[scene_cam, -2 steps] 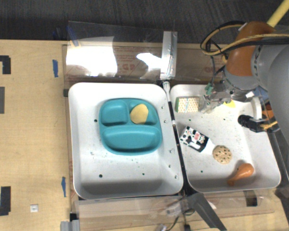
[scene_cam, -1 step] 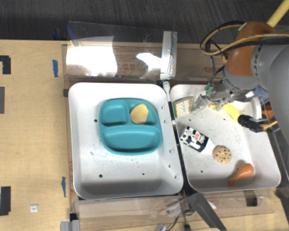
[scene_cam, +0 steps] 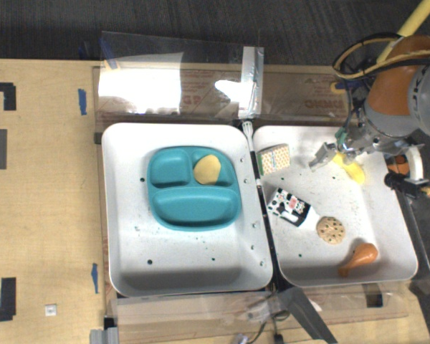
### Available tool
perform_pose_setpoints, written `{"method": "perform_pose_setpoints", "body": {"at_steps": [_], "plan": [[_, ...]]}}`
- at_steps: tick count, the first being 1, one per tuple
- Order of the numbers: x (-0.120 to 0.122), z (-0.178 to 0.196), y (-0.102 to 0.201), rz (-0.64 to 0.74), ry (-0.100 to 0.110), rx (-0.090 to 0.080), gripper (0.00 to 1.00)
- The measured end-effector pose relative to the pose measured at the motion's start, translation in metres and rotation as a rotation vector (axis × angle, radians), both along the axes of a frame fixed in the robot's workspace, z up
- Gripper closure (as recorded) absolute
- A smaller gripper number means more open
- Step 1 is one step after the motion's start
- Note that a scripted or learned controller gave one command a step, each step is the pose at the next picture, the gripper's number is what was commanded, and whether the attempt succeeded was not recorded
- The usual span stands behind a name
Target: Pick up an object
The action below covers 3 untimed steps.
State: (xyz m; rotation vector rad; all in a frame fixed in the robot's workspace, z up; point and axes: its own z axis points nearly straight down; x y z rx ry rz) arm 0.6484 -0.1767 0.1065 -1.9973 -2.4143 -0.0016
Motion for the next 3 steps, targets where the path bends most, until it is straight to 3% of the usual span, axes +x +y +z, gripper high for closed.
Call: {"method": "perform_pose_setpoints", "body": {"at_steps": [1, 2, 3], "plan": [[-0.007, -0.007, -0.035, 0.083, -0.032, 0.0, 0.0], [0.003, -0.014, 0.017, -0.004, -0.022, -0.009, 0.0], [-0.045, -0.02, 0.021, -0.154, -0.007, -0.006, 0.0]]}}
